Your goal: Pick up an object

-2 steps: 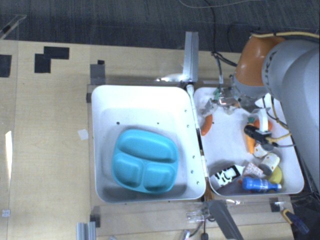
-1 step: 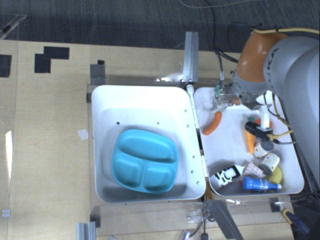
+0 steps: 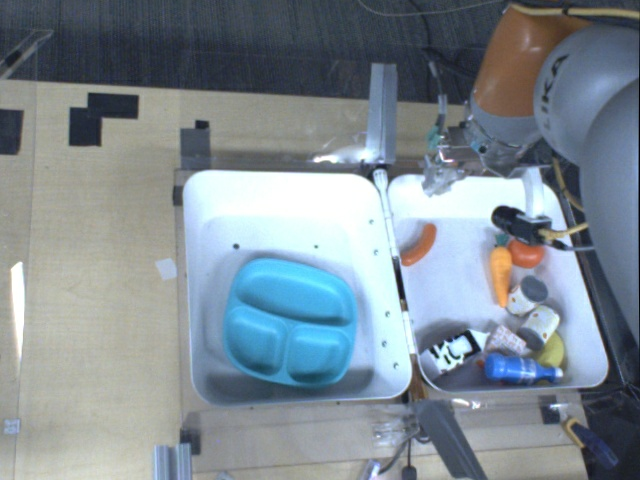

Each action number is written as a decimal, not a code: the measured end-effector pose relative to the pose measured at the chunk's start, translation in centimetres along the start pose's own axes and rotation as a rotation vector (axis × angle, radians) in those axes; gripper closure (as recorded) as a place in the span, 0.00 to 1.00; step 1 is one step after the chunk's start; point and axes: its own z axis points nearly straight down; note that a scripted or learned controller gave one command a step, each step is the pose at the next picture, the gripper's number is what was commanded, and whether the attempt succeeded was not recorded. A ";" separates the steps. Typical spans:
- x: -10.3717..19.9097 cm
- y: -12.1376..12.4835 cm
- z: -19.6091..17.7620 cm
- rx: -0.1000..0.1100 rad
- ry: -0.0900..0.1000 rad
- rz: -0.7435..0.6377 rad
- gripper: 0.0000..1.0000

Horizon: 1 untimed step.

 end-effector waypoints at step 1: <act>3.0 -1.1 -5.8 0.002 0.000 0.095 1.00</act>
